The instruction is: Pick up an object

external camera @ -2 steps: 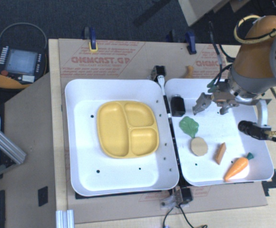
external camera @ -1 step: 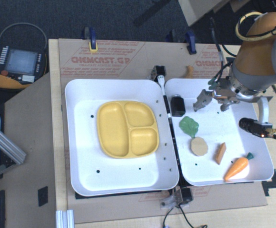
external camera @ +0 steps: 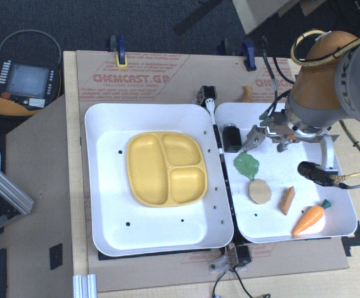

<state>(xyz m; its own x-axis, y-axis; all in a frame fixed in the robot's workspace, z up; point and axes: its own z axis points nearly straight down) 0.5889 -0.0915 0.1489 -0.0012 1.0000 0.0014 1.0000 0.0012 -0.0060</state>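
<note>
The two-finger gripper [external camera: 273, 136] hovers over the back of the right white bin [external camera: 338, 219]; whether its fingers are open or shut cannot be told. Nearest, toward the bin's left wall, lies a green leaf-shaped toy [external camera: 247, 165], with a round tan disc [external camera: 260, 192] just in front of it. A good approach would centre over the leaf and descend straight, avoiding the wall and the disc.
</note>
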